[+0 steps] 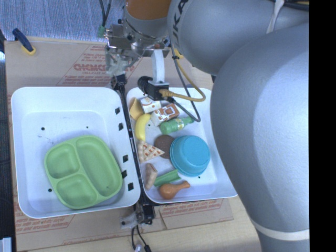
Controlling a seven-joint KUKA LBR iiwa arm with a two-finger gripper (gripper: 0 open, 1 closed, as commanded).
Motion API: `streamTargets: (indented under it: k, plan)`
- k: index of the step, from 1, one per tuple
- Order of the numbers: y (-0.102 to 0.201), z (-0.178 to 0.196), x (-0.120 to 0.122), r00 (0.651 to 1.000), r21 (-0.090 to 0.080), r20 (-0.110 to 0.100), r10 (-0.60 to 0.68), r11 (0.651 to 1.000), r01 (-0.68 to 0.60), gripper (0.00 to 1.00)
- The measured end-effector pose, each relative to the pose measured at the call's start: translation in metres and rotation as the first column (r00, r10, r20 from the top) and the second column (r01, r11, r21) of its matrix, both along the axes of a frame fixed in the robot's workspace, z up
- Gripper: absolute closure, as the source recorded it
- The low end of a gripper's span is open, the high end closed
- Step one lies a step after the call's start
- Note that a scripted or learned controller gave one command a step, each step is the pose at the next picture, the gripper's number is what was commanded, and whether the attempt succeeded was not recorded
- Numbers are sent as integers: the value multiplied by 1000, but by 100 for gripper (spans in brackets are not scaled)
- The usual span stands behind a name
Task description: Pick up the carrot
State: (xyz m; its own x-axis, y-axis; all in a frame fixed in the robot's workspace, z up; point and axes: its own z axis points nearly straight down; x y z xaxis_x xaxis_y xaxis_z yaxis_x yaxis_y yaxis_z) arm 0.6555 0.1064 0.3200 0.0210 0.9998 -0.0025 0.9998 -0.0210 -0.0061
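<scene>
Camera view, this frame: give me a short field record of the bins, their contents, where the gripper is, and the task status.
left bin: holds a green divided plate
right bin: toy food and a blue bowl
banana: near the divider, below the arm
carrot: cannot pick it out with certainty among the toys
gripper: above the bins' far edge, over the cardboard, nothing seen between its fingers
task status: pickup not yet done

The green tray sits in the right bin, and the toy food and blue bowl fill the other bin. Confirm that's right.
Not quite. The camera view shows the green tray in the left bin, not the right. The toy food and blue bowl fill the other bin, the right one.
</scene>
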Motion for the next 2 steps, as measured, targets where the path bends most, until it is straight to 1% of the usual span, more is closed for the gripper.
streamTargets:
  k: [1,2]
  plan:
    - [18,226,0,899,-1,8,-438,899,438,100]
    - [58,83,-53,847,-13,-6,-531,847,531,100]
